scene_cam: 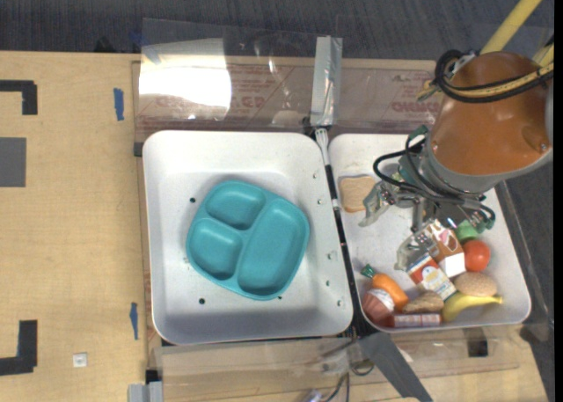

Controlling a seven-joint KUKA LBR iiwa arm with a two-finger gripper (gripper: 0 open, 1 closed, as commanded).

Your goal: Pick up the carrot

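Note:
The carrot (388, 286) is a short orange piece with a green tip. It lies near the front left corner of the right bin (515, 303), among other toy foods. My gripper (393, 231) hangs over the middle of that bin, a little behind the carrot and apart from it. Its two metal fingers are spread, one finger (375, 206) near the bread and the other toward the cartons. The gripper is open and nothing sits between the fingers.
A bread slice (355, 192) lies at the right bin's back left. A tomato (477, 255), a red and white carton (435, 274), a banana (471, 303) and a red fruit (378, 304) crowd the carrot. The left bin (167, 171) holds a teal divided plate (249, 237).

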